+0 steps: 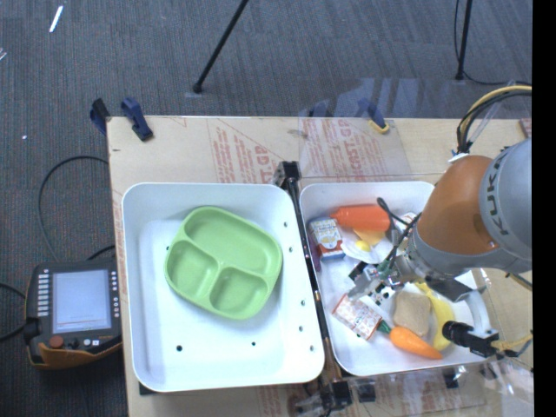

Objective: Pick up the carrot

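The arm [473, 211] reaches in over the right-hand bin [365, 365], its orange band and grey wrist covering much of that bin's far right side. The gripper [375, 278] sits low among the clutter near the middle of that bin; its shape is lost against the packets and toys beneath it, so whether it is spread or closed cannot be told. The carrot [413, 341] lies free on the bin floor toward the near edge, just beside a slice of bread [412, 314] and apart from the gripper, its green stub pointing toward a red-and-white snack packet [357, 316]. A yellow banana [441, 309] lies just beyond the bread, partly under the arm. At the far side of the same bin rests a larger orange toy vegetable [363, 217], with a small red-and-white carton [327, 235] just beside it. The left-hand bin [143, 320] holds a pale green divided plate [224, 262] with three compartments.
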Robot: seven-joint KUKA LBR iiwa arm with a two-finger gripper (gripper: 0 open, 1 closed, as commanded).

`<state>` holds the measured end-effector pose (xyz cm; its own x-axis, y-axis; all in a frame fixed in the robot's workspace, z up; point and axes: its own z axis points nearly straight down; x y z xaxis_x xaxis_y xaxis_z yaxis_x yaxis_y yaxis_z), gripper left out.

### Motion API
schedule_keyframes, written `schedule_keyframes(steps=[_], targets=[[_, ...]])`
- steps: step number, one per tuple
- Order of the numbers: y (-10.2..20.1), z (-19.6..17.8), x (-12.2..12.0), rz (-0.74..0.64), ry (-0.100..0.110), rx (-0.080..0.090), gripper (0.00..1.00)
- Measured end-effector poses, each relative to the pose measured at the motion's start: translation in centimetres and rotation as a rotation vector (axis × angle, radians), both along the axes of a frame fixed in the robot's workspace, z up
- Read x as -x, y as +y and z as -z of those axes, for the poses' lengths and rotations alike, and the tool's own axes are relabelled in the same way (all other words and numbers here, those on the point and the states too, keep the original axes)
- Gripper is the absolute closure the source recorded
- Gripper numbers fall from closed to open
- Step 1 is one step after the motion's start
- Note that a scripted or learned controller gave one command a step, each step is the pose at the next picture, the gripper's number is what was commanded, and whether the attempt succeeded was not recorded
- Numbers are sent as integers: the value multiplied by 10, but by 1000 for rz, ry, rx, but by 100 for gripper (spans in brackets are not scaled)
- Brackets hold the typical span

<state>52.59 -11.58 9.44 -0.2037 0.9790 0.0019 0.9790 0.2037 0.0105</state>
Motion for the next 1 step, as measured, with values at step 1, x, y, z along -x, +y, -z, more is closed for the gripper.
schedule_keyframes(steps=[1], targets=[[-19, 0, -111, -129, 46, -1, 0]])
